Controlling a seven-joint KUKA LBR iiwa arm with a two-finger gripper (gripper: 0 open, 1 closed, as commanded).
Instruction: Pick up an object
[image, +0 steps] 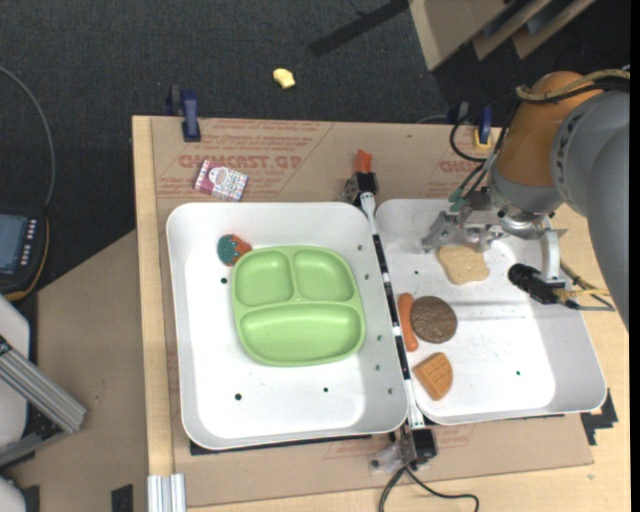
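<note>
Two white bins sit on the worktop; the jaws (462, 236) hang over the tan piece (464, 265) near the right bin's (520, 385) far edge. I cannot tell how they stand. A green tray (296, 304) fills the left bin's (200, 300) middle.

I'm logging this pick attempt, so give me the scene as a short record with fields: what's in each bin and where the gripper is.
left bin: green divided plate; small red-and-green item at the plate's upper-left corner
right bin: pale beige piece, brown round disc, orange stick, orange waffle-like piece
gripper: at the beige piece's upper edge
grasp: cannot tell
</note>
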